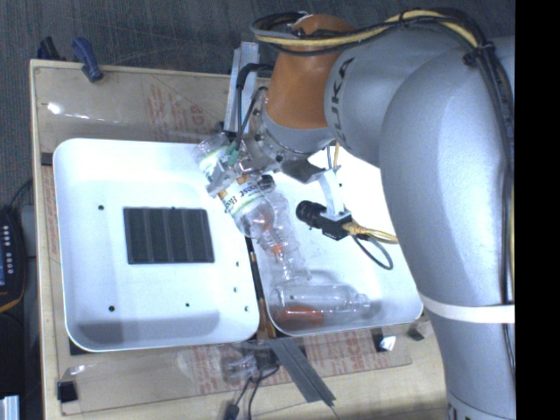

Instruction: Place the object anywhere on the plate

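Camera view, arm (420, 147) hiding right bin (398, 309), clear bottles (262, 217) blurred together

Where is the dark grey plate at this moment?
The dark grey plate lies flat in the middle of the left bin, left of the clear plastic bottle.

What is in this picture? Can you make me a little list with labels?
arm: grey with an orange band, reaching in from the right
gripper: over the gap between the two bins
bottle: clear plastic with a label, tilted, just under the gripper
left bin: white, holds a dark plate
right bin: white, holds another clear bottle lying on its side
clamp: blue, top left corner of the bench
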